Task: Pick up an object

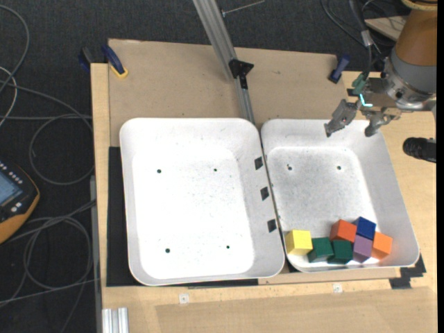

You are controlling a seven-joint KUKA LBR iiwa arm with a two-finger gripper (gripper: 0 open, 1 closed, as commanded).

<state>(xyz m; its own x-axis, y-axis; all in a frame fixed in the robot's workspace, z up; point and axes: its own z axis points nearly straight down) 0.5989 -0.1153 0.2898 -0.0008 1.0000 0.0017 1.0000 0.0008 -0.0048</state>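
Several small blocks lie clustered at the near edge of the right bin (pixel 388 186): a yellow block (pixel 300 241), two green blocks (pixel 321 248), an orange-red block (pixel 343 230), a blue block (pixel 365 227), a purple block (pixel 363 246) and an orange block (pixel 381 244). My gripper (pixel 356 122) hangs open above the far edge of the right bin, its two fingers spread wide with nothing between them. It is well away from the blocks, which sit toward the near side.
The left bin (pixel 139 186) stands beside the right one on the wooden bench. A slanted metal rail (pixel 220 33) runs down to the gap between the bins. Blue clamps (pixel 339 68) sit at the bench's far corners. Cables lie on the floor at left.
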